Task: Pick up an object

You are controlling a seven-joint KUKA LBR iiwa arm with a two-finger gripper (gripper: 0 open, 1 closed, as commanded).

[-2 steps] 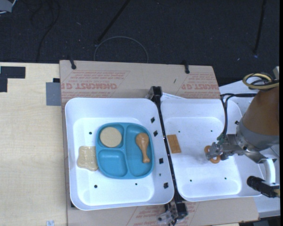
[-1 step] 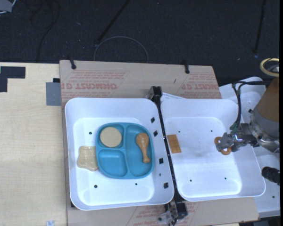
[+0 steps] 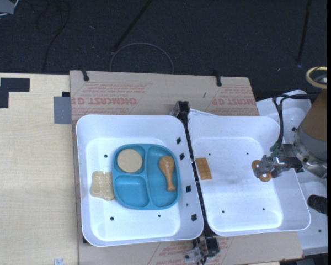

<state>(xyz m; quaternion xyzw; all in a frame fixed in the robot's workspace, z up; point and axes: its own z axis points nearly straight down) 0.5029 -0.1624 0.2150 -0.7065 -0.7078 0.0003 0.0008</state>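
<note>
Candidate picks sit in the left bin [image 3: 94, 137]: drumstick [image 3: 167, 172] and round cookie [image 3: 129, 160] in the blue tray [image 3: 138, 195], pale bread slice [image 3: 102, 185] beside it. A tan block [image 3: 202, 168] lies at the right bin's [image 3: 265, 217] left wall. Gripper [image 3: 263, 170] hovers frame right, over the right bin, seemingly clamped on a small orange-brown piece; too blurred to tell.

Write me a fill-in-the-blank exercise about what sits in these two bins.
1. The blue tray lies in the ____ bin of the camera view.
2. The toy drumstick rests in the tray's ____ compartment.
3. The round cracker lies in the tray's upper-left compartment, and the beige toast slice lies just outside the tray on its ____ side.
4. The small brown block lies in the right bin, close to its ____ wall.

Missing words: left; right; left; left
</note>
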